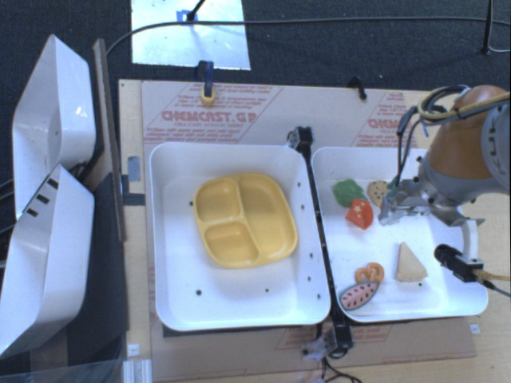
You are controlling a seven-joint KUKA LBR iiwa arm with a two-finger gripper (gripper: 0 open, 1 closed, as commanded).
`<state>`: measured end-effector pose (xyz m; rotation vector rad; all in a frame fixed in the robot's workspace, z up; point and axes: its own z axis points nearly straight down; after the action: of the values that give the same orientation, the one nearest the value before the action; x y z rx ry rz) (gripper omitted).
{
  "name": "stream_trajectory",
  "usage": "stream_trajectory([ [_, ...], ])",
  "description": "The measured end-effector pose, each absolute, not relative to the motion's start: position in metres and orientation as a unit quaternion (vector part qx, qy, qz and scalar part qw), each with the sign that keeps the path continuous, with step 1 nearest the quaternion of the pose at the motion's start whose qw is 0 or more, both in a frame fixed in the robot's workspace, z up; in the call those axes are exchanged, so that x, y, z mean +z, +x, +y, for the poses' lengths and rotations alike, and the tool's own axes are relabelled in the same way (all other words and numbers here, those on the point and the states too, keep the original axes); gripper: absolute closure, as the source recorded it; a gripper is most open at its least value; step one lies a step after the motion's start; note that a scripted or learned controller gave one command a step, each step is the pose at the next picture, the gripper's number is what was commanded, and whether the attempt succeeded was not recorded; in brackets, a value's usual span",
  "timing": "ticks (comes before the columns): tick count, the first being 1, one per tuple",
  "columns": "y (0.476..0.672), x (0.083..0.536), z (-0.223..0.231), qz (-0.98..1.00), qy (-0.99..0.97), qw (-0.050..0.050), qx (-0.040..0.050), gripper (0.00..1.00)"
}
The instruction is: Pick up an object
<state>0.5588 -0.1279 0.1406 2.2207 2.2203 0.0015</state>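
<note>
Gripper [393,211] hovers low in my right bin [463,302], beside the red toy pepper [360,214]; whether it is apart or together, I cannot tell. Left bin [180,294] holds a yellow divided plate [243,218].

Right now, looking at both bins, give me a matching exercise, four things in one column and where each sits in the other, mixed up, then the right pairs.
Things:
1. yellow divided plate
2. green toy
3. watermelon slice toy
4. beige wedge

Places:
A. near front edge of the right bin, beside the pretzel
B. far part of the right bin, just above the red toy
C. middle of the left bin
D. right bin, below the pincer

Pairs: 1-C, 2-B, 3-A, 4-D
</note>
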Motion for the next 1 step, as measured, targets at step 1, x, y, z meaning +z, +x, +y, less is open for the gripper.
stream_trajectory([
  [1, 0.5641, 0.2026, -0.1291, 0.707, 0.707, 0.002, 0.0017, 1.0],
])
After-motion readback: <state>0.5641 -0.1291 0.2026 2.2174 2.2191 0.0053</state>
